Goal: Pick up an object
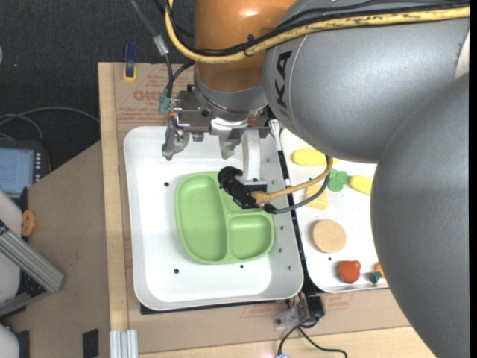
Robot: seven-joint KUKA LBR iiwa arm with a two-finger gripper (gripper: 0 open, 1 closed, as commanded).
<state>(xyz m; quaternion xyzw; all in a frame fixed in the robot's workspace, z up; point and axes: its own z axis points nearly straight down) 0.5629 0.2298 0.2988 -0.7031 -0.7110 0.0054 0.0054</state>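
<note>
- Nearest the camera, a small round red object (348, 270) sits in the right-hand shallow white bin (358, 226), off to the right of the green divided plastic tray (216, 222) and nearer than it.
- Just beyond the red one, and also right of the tray, lies a flat tan disc (329, 236). It is clear of its neighbours, so I judge it an easy target if the program were aiming at that bin.
- The tray itself lies flat in the left-hand shallow white bin (141, 274), about the middle of the floor, and I see nothing else in that bin. Both of its compartments look bare.
- Beyond the tray and to its right, across the wall between the bins, are a small green object (339, 179) and a short yellow piece (361, 185) close together. A longer yellow piece (308, 156) lies a little farther back.
- Farther back than the tray, near the left bin's back wall, hangs the two-finger gripper (200, 146) on the grey and orange arm (373, 73).
- The metal fingers (170, 146) are spread apart, with bare white bin floor between them and nothing pinched.
- Since the task names no particular object, I take the tray as the likely target, because it is the one thing near the claw.
- As I read it, the gripper is posed above and behind the tray's far rim, which a spread claw could straddle. The flat, thin-walled tray gives little else to grab, and I'd expect a slip to be the main risk.
</note>
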